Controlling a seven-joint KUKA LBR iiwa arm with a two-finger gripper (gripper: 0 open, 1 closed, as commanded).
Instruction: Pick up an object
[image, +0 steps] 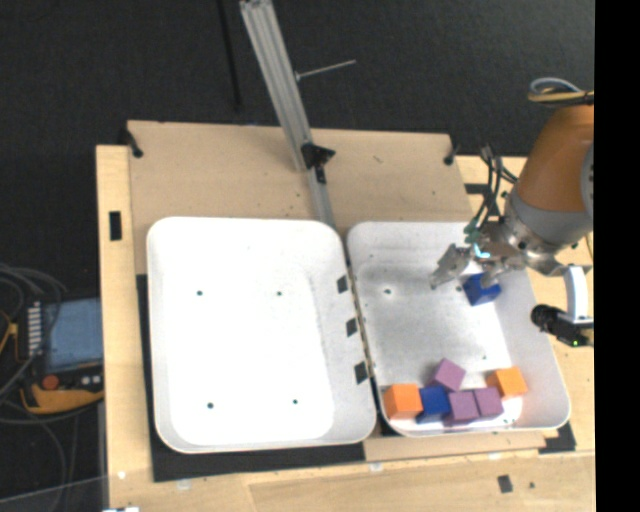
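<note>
A small blue cube (482, 291) sits in the right of the frame, high in the right-hand white bin (400, 330), between the claw's (470, 270) spread fingers. Whether it rests on the bin floor or hangs lifted is unclear.

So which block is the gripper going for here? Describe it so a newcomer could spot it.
Look in the right bin, upper half, just under the gripper. There sits a blue block, alone on the bin floor, apart from the cluster of orange, purple and blue blocks along the near edge.
</note>
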